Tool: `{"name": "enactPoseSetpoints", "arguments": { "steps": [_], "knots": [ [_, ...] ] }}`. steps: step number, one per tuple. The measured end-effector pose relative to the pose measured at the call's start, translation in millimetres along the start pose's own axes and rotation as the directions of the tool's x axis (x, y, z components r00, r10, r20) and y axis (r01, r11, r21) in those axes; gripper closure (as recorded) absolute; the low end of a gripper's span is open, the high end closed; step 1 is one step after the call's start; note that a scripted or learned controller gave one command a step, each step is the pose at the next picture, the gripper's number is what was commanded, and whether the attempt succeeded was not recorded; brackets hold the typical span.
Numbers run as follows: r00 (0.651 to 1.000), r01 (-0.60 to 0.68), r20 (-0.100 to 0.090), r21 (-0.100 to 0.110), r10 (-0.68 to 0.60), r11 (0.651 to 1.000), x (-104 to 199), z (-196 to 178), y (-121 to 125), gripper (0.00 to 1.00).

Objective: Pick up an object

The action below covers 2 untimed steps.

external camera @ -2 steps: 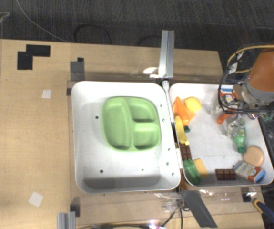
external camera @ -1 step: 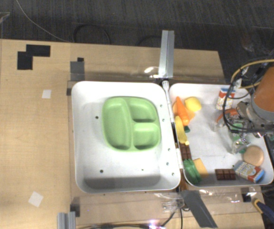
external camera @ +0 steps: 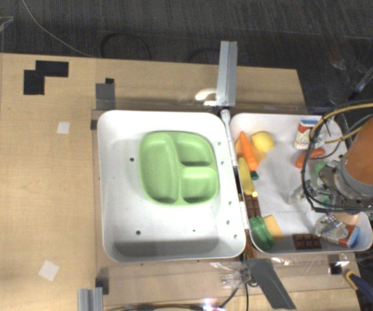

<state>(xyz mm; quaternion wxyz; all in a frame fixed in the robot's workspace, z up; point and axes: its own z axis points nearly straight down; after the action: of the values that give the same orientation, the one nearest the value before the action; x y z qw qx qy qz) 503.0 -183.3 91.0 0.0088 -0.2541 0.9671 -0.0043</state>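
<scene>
Nearest the table's (external camera: 17,193) front edge, the right bin (external camera: 283,173) holds a brown chocolate-bar piece (external camera: 306,241) by its front rim, and a green item (external camera: 261,231) with a yellow-orange block (external camera: 274,225) just beside it in the front left corner. Another brown chocolate piece (external camera: 253,207) lies along the left wall. The arm (external camera: 368,157) hangs over the right side of this bin, wrapped in cables; the end effector (external camera: 334,227) sits low by the front right corner, and whether it is clenched or released cannot be told. Something red and white beneath it is perhaps a small package. Farther back a yellow banana-like piece (external camera: 245,175), an orange carrot (external camera: 247,149) and a yellow lemon (external camera: 262,140) crowd the left wall, with a white carton (external camera: 303,134) at the back rim. The left bin (external camera: 118,193) carries a green divided tray (external camera: 177,167), set toward its back
</scene>
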Motion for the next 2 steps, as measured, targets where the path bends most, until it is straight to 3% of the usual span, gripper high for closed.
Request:
{"name": "enactPoseSetpoints", "arguments": {
  "steps": [1, 2],
  "knots": [
    [0.999, 0.032, 0.003, 0.002, -0.032, 0.999, -23.7, -0.8, 36.5, 0.0],
    [0.999, 0.049, 0.005, -0.001, -0.049, 0.999, -14.6, -0.5, 26.0, 0.0]
  ]
}}
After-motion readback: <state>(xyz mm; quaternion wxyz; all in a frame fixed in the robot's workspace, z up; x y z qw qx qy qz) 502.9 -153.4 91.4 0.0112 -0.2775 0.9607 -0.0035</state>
